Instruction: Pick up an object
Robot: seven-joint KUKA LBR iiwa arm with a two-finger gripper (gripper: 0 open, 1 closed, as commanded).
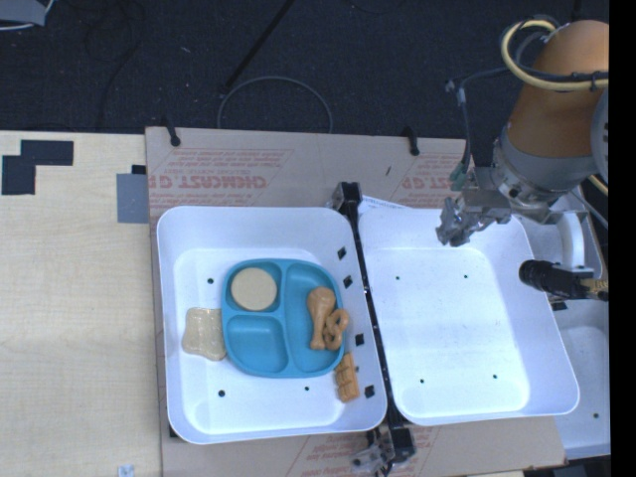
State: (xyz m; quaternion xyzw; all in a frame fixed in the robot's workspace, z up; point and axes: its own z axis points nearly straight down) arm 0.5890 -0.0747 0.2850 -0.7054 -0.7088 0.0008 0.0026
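Observation:
A blue divided plate [260, 351] lies in the left bin [189, 237]. A round tan cracker [253, 288] sits in its top-left compartment. A tan bone-shaped piece with a pretzel [325, 318] fills its right compartment. A pale bread slice [204, 333] lies left of the plate on the bin floor. A small brown ridged piece [346, 378] rests by the plate's lower right corner. My gripper [454, 229] hangs over the back edge of the right bin [537, 376], far from all these objects, with nothing seen between its fingers.
A black divider with clips [363, 311] runs between the two bins. A black cylindrical fixture [552, 277] sticks in at the right bin's right rim. Cardboard [258, 172] lies under the bins, with a wooden bench top [70, 316] to the left.

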